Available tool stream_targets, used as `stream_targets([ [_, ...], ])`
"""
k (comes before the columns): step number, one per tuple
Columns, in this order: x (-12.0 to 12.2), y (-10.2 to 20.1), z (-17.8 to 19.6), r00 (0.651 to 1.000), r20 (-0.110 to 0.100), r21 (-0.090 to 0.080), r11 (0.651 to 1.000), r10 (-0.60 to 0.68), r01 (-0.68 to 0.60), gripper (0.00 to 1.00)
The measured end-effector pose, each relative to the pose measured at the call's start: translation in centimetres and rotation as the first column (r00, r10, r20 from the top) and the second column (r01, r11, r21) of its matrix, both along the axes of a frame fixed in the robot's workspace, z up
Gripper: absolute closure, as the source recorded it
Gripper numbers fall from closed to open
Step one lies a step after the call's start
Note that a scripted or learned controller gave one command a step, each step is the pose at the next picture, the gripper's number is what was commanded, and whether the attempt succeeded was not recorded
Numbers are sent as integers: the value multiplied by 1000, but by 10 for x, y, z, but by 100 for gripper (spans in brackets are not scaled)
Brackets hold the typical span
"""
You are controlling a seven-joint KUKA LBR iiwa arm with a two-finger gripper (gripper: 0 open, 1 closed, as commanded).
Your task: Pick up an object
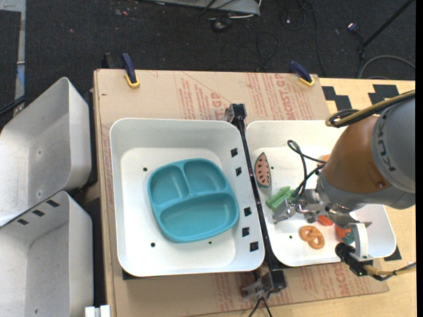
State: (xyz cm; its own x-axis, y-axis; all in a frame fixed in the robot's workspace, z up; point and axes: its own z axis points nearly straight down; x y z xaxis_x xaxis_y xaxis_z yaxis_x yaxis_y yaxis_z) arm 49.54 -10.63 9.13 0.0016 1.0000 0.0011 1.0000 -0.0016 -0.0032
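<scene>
My gripper [288, 211] hangs low in the right bin [283, 248], under the grey and orange wrist. It is right at a green toy piece [278, 196], which lies just above and left of it. A watermelon slice [262, 169] lies by the bin's left wall. Just right of the gripper and nearer the front, a brown pretzel [312, 236] rests on the bin floor. A small red piece [341, 230] peeks out beside the pretzel, partly hidden by the arm. I see nothing held.
In the left bin [132, 177] lies a blue divided plate [193, 199]. A black divider [251, 183] runs between the bins. The arm's bulk covers the right bin's right half. Cables hang near the wrist. Spare white bins [39, 144] stand off the bench at left.
</scene>
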Motion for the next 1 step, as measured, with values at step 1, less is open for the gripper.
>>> stream_targets([
  [1,0,0,11,1000,2,0,1000,-2,2,100],
])
